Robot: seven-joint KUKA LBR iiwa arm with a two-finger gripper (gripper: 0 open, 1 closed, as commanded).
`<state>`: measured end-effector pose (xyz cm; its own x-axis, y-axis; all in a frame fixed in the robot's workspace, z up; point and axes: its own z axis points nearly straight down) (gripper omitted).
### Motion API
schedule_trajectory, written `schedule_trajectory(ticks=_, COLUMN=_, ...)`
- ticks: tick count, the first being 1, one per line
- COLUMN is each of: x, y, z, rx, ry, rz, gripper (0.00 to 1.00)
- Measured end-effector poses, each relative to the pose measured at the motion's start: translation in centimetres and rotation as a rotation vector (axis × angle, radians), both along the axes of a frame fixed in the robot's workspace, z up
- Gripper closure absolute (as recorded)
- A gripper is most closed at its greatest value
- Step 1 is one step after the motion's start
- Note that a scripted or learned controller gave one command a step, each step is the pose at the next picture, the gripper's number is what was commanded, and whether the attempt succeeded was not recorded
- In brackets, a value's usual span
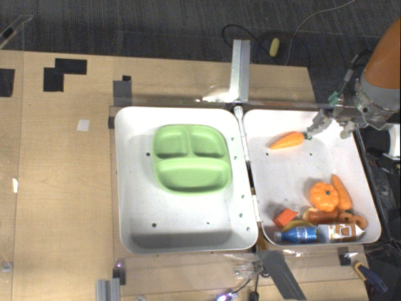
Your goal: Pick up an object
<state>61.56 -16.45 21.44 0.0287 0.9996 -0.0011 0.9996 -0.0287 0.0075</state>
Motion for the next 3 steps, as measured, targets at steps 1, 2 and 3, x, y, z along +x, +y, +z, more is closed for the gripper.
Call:
schedule_trajectory(ticks=1, x=5.6, y=-0.2, z=-12.6, rx=-0.002, ry=-0.002, rz=0.153, gripper=0.0)
schedule_trajectory(ticks=2, x=1.3, y=-2.1, z=-12.6, rx=-0.002, ry=-0.001, rz=0.18, gripper=0.0)
schedule_trajectory(ticks=3, x=1.7, y=-2.0, z=-11.2, rx=-0.002, ry=-0.011, rz=0.182, gripper=1.0)
